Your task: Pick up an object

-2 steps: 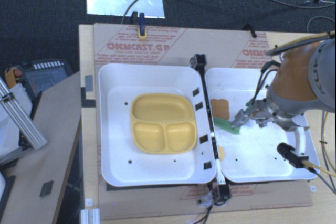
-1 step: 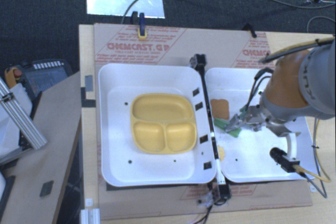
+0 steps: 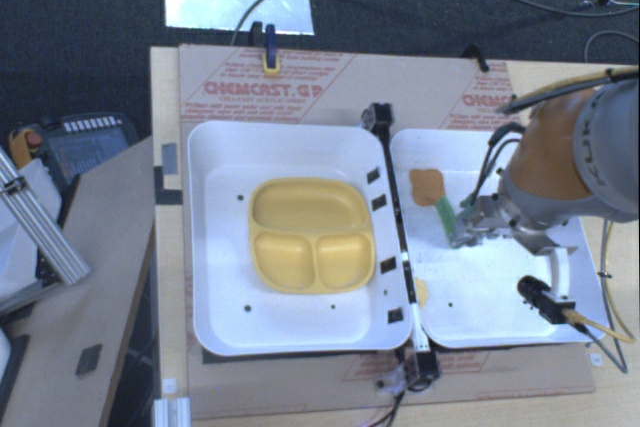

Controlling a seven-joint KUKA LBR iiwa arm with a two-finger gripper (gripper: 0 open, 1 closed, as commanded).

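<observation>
Hovering hand [image 3: 462,227], green brush [image 3: 442,215], right bin [image 3: 480,330]

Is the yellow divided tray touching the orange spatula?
Apart. The camera view shows the yellow tray in the left bin, the orange spatula in the right bin.

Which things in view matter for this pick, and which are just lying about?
For the job:
- two-finger gripper, low in the right white bin
- green-handled brush with an orange-brown head, beside the gripper
- small pale yellow piece by the divider

Lying about:
- yellow three-compartment plastic tray in the left white bin
- yellow clamp on the cardboard sheet
</observation>
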